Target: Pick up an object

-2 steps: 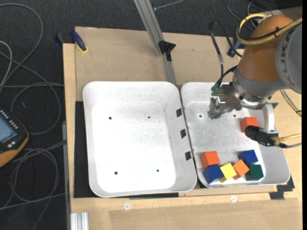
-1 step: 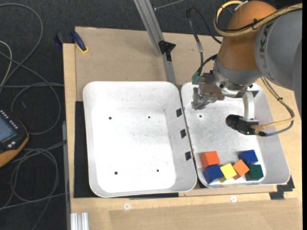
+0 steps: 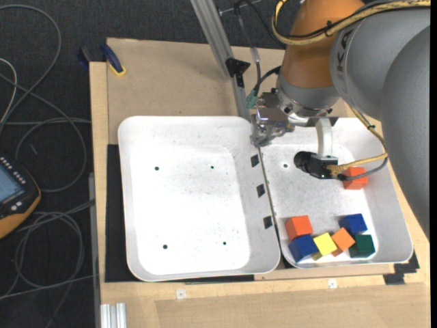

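Camera view from above shows me seven blocks, all lying in the right bin (image 3: 311,200). A red-orange block (image 3: 355,178) lies alone, off to the right of the gripper (image 3: 261,134) and a little nearer the camera. The other six cluster well apart from the gripper, toward the bin's near edge: an orange block (image 3: 298,226), a blue block (image 3: 303,247) and a yellow block (image 3: 326,243) close together, then a smaller orange block (image 3: 343,238), a second blue block (image 3: 353,222) and a green block (image 3: 364,244). The gripper hangs over the far end of the rim where the two bins meet. Whether it is parted or closed I cannot make out. To its left lies the left bin (image 3: 191,203), on the wooden bench (image 3: 171,70).
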Motion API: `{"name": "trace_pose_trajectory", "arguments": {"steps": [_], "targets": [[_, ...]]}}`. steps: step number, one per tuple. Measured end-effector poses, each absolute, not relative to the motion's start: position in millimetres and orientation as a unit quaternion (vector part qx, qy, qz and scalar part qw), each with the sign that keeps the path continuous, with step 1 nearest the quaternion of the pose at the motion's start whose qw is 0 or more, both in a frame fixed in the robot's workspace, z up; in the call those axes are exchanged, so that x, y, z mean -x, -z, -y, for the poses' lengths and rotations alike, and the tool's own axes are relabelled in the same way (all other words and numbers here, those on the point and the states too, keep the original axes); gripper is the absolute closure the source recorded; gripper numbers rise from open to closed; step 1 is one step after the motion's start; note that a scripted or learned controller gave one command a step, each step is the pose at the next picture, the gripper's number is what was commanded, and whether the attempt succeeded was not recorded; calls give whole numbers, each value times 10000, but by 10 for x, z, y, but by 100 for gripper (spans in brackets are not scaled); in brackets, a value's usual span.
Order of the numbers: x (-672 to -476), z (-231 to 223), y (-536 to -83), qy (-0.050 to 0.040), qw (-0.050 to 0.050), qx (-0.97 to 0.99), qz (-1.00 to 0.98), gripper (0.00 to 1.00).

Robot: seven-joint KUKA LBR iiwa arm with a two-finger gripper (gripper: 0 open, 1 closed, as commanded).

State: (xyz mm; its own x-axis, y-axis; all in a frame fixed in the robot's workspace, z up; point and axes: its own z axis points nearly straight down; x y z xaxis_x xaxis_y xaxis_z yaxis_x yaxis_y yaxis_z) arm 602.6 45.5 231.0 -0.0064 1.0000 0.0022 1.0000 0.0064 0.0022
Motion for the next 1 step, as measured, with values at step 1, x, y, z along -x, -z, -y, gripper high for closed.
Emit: {"name": "trace_pose_trajectory", "arguments": {"steps": [1], "targets": [[-6134, -936, -2278, -13, -2, -7050, -7092, 100]]}}
